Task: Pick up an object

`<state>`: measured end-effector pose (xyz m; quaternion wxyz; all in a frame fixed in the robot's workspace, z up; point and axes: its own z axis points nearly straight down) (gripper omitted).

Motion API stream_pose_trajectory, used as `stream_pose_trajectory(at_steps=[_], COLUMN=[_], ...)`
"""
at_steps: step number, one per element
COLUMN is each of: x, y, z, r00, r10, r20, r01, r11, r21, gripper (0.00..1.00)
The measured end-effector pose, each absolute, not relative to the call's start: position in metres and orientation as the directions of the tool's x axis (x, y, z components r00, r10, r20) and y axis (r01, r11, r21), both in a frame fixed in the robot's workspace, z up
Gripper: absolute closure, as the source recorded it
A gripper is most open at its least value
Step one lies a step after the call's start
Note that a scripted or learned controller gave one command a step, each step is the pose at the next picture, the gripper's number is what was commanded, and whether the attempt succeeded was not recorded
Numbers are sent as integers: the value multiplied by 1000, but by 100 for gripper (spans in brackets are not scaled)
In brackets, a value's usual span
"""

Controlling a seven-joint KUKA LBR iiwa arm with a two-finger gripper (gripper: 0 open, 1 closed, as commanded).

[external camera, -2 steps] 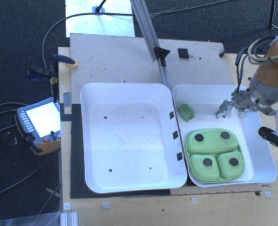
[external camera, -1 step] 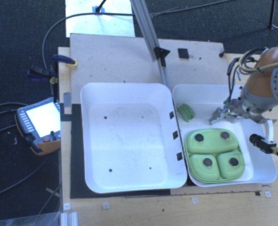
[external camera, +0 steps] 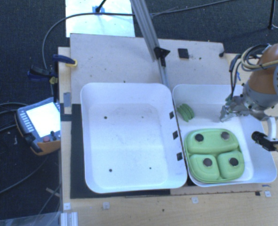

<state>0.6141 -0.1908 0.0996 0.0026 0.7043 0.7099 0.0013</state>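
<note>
The small green ridged object lies untouched in the right bin while the pincer, grip unreadable, hovers near; approach and descent seemingly remain.

The arm is cut off at the right edge, and its hand is too small to read.

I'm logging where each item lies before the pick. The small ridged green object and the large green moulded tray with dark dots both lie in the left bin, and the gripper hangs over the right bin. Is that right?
Not quite. The camera view shows the small ridged green object and the large green tray in the right bin, not the left bin. The gripper does hang over the right bin.
</note>
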Motion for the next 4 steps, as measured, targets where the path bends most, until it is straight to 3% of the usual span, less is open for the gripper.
stream_pose_trajectory(at_steps=[2, 3, 4], x=[621, 622, 618], y=[-181, -181, -129], z=[206, 208, 214], r00=[-8, -7, -10], r10=[1000, 1000, 1000], r20=[-2, -1, 1], r01=[1000, 1000, 1000], r11=[8, 7, 10], r21=[7, 4, 2], gripper=[100, 100, 100])
